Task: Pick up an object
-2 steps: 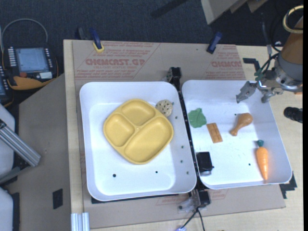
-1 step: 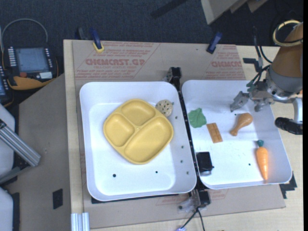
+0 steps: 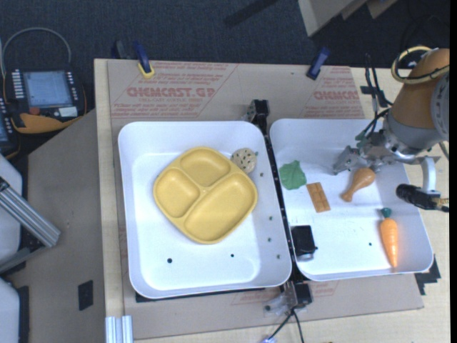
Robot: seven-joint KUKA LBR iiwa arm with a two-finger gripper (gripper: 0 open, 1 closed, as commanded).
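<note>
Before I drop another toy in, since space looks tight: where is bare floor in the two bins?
Left bin: a bare strip along the near edge, below the yellow divided plate. Right bin: open floor between the black block and the carrot. Crowded: the far half, where the green leaf, cracker, drumstick and end effector cluster.

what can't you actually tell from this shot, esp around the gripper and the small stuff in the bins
- Gripper: too small and blurred in the camera view to judge whether it touches the drumstick toy.
- Round speckled item: its lower edge is hidden behind the yellow divided plate.
- Black object on the right bin: too dark to identify.
</note>
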